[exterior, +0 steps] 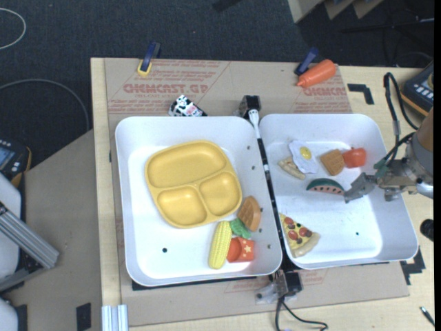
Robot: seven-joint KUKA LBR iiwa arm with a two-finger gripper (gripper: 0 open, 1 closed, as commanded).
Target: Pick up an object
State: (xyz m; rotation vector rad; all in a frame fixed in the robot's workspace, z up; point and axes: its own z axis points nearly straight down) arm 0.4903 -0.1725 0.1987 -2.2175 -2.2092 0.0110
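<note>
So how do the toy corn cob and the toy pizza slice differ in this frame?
The yellow toy corn cob lies in the left white bin, below the yellow divided plate; the triangular toy pizza slice lies in the right white bin. The cob is long, rounded and plain yellow; the slice is flat, with red topping. The cob touches a red toy piece; the slice lies apart from other toys. Both sit near the bins' shared divider.

Bright, even light falls from overhead, and the two white bins (196,267) come close to washing out, with little surface detail. Shadows are short and soft, tucked just beside the yellow tray (193,183) and the food pieces. The dark floor (62,19) stays dim. Focus is moderately soft throughout, and the gripper (355,190) looks slightly blurred.
</note>
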